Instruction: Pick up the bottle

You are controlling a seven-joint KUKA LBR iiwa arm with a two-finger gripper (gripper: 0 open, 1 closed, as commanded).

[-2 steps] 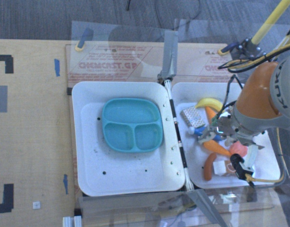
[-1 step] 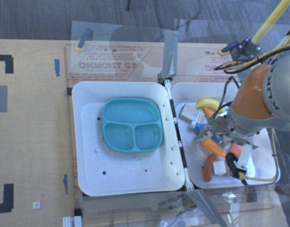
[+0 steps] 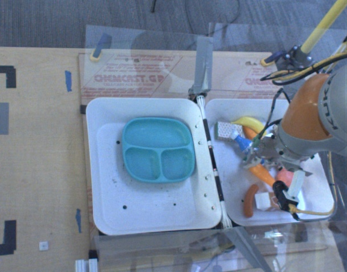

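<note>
The bottle [image 3: 227, 131] lies on its side at the back left of the right bin [image 3: 323, 200]. It has a grey speckled body, and its blue cap [image 3: 243, 143] points toward the arm. My gripper [image 3: 256, 156] hangs low over the middle of this bin, just right of and in front of the cap, at the end of the grey wrist with its orange band. The wrist hides most of the gripper. I see nothing held in it.
A yellow banana [image 3: 248, 122] lies behind the bottle. An orange carrot [image 3: 262, 175], a pink piece [image 3: 283, 177], a brown sausage [image 3: 249, 200] and a white block [image 3: 262, 200] sit below the gripper. The left bin [image 3: 105, 208] holds a teal divided plate [image 3: 159, 149].
</note>
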